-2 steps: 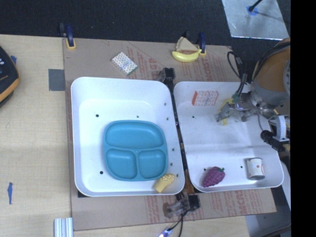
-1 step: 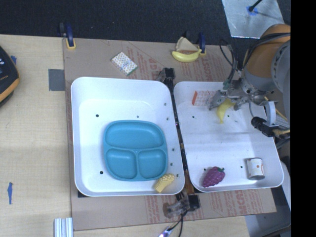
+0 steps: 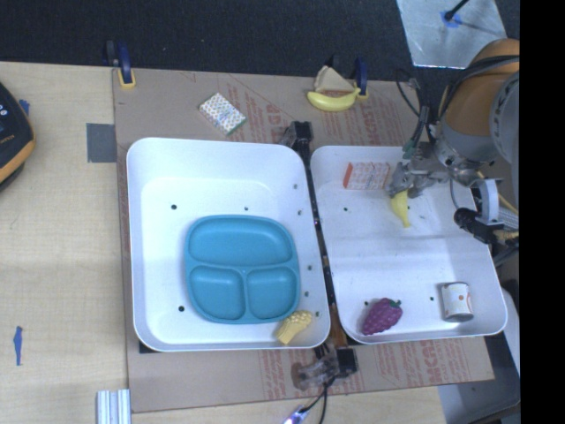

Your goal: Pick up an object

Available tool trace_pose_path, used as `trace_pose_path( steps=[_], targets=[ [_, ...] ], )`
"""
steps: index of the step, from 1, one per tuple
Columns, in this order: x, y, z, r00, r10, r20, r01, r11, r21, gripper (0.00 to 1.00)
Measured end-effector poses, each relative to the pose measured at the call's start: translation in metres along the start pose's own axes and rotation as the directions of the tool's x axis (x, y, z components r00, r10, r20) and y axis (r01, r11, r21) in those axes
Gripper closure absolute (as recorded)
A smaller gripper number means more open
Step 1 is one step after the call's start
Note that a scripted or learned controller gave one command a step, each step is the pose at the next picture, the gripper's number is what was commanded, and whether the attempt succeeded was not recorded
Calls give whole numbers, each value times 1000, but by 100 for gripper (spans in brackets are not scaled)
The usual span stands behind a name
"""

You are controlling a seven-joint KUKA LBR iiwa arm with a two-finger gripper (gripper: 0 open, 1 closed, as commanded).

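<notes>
Small yellow plastic banana [image 3: 402, 208] lay near the far edge of the right white bin [image 3: 415, 263], directly under the two-finger pincer [image 3: 408, 182], apparently touching it. It appeared light, stiff and smooth; its curved middle seemed the best hold. Whether the pincer was spread or pinching it could not be told.

The grey arm [image 3: 494, 104], with its orange band uppermost, is reaching in over the worktop's right edge near the far right corner. Its gripper [image 3: 408, 182] is pointing downward, with the wrist bending low beneath the bulky arm body.
</notes>
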State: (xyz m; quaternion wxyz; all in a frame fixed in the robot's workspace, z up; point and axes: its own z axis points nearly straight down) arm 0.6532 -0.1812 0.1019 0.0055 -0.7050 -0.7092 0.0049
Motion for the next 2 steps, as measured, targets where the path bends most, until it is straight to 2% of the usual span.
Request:
trace_pose_path(
  steps=[1, 2],
  targets=[
    [60, 3, -75, 1000, 1, 0, -1, 1000, -15, 100],
    [132, -16, -93, 1000, 0, 1, 0, 1000, -10, 100]
  ],
)
